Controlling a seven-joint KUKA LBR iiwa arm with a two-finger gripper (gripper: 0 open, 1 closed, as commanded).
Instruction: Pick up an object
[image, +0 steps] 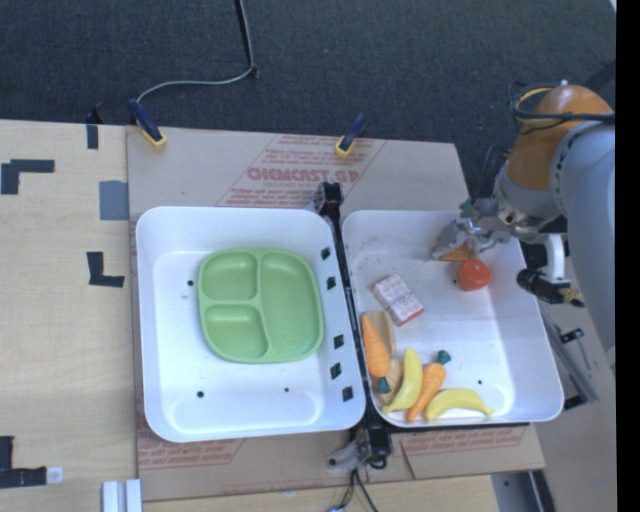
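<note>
Your gripper (462, 243) hovers far-right just beside the tomato (474, 274); jaw state, can't tell; nothing lifted yet.

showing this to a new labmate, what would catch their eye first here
Probably the green divided plate lying alone in the left bin. Next, the heap of toy carrots and bananas at the right bin's near edge, and the gripper poised at that bin's far side beside a red tomato.
</note>
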